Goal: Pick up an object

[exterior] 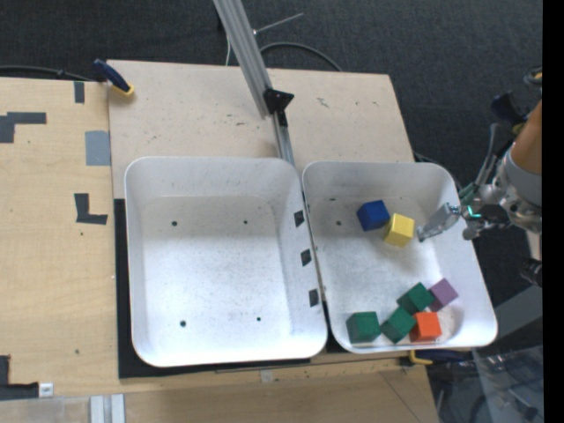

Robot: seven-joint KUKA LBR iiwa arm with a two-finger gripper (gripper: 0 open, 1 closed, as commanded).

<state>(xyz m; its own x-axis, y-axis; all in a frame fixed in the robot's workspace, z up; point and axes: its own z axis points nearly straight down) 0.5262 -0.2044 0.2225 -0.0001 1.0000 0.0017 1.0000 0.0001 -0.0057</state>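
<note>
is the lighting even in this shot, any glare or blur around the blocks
Camera view: lighting is soft and fairly even; the right bin shows no strong glare; the blue block and yellow block are sharp, with only faint shadows; the gripper near the frame's right looks slightly soft.

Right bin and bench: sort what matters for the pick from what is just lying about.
For the job:
- blue cube
- yellow cube
- green blocks
- orange cube
- purple cube
- right bin
- end effector

Lying about:
- left bin
- clamp
- metal rail
- cable
</note>
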